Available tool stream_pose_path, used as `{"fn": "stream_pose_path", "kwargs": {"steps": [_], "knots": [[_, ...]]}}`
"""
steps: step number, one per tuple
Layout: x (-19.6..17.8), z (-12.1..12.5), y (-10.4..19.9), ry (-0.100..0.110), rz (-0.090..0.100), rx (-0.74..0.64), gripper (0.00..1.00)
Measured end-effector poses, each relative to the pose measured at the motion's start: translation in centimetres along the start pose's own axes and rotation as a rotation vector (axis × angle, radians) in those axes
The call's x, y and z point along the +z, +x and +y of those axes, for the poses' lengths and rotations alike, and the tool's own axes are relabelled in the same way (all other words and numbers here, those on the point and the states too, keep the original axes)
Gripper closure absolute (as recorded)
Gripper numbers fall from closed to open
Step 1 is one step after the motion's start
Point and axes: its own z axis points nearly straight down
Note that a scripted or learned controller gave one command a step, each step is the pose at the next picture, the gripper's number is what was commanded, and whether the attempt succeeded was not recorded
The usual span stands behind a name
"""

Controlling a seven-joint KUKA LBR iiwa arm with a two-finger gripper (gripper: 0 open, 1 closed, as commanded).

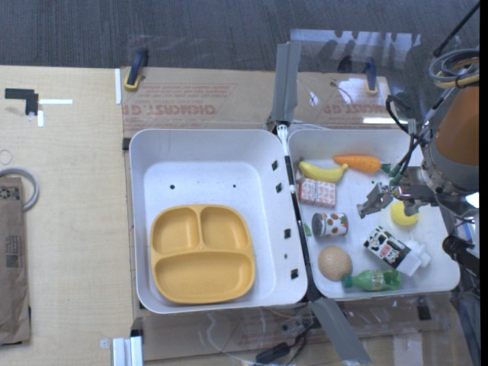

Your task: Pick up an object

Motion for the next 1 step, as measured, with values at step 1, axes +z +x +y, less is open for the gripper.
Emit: {"fn": "stream_pose_path", "kwargs": {"steps": [1], "knots": [[11.58, -0.82, -3.75, -0.001, 0.001, -0.06, 0.0]]}}
